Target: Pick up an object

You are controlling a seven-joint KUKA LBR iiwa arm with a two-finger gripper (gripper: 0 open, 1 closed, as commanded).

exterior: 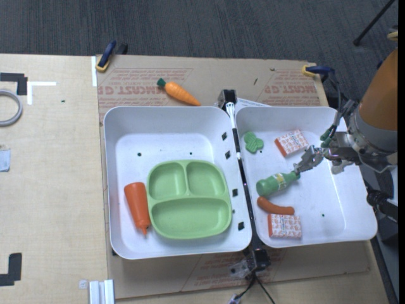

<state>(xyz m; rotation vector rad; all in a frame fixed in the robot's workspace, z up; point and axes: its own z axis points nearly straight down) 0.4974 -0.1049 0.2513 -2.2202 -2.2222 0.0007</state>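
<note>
Cardboard-backed bench, right bin: gripper hovers by the green bottle, its opening unclear; it should descend squarely, centred.

Bench: 2 bins, carrot

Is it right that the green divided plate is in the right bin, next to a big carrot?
Not quite. The green divided plate is in the left bin, not the right one. The camera view shows it there, with the big carrot lying right beside it, just as you said.
</note>
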